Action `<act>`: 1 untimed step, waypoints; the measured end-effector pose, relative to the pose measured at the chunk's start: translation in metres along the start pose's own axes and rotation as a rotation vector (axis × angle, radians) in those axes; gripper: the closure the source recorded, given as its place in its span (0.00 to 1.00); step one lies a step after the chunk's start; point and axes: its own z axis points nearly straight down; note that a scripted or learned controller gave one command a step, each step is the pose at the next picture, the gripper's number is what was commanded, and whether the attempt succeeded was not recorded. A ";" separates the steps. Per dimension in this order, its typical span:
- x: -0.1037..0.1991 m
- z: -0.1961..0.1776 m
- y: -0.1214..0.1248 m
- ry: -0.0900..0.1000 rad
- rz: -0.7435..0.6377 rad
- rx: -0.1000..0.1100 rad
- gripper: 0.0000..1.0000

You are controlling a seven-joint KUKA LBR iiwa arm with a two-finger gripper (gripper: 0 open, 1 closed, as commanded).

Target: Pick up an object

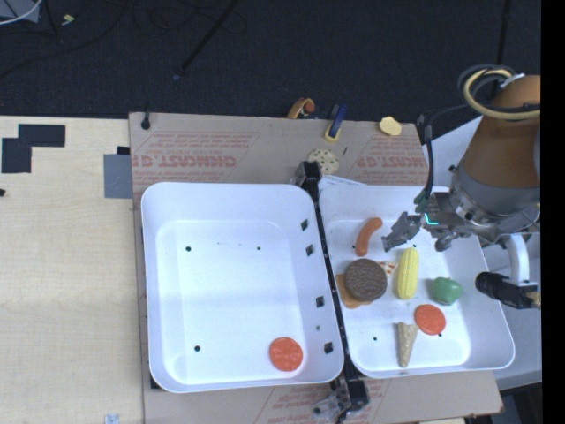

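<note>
Nothing is picked up yet, as far as I can see from here. The arm leans in over the right bin, and its gripper hangs above the upper middle of that bin, over the toy food.

The choices lie close under it. A reddish sausage sits just to the left of the fingertips, and an ear of yellow corn lies just below them. Beside the corn is a dark brown burger patty, resting on what looks like an orange slice. Further along there is a green piece, a red-orange disc and a pale cone near the front wall.

The left bin holds one thing, an orange-red disc down in its near corner, well apart from the arm.

As for the tool: the dark fingers point down and to the left, and I see no object between them. Whether they are spread wide or pinched narrow I cannot tell from this angle; they blur into one dark shape. They look to be above the items, not touching any, though the height is hard to judge.

So the whole job is left: come down on one piece, close, lift. I would guess the sausage or the corn, being nearest.
</note>
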 end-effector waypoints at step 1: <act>0.012 0.095 0.007 0.001 -0.001 0.005 0.00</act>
